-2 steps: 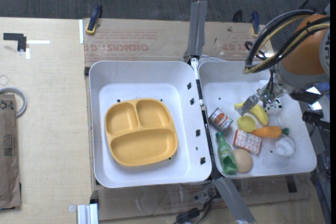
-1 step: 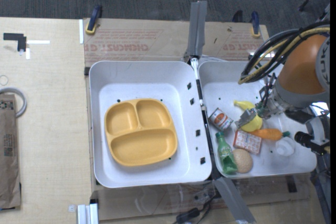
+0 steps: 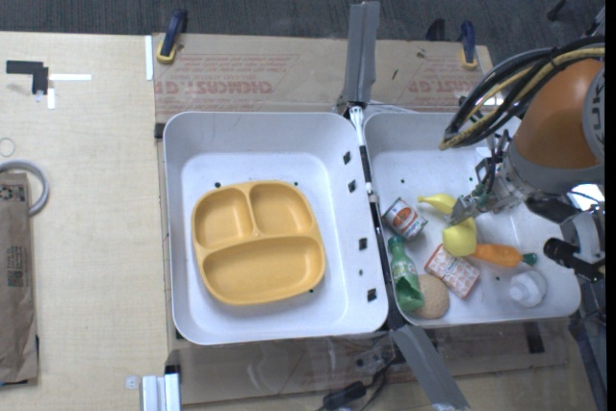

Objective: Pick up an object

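Cookie (image 3: 433,299) and green bottle (image 3: 402,270) at right bin (image 3: 423,144) front, gripper (image 3: 469,207) (finger state unclear) over lemon (image 3: 460,239), carrot (image 3: 500,255) beside.

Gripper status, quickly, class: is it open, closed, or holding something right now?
Gripper: cannot be told; it sits low in the right bin beside the banana and the lemon.

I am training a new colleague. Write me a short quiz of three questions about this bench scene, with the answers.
1. True or false: the yellow divided plate lies in the left bin.
2. Which lies nearest the gripper? A carrot B banana C green bottle
3. Fill in: the plate has ___ compartments.

Key: 1 true; 2 B; 3 three.
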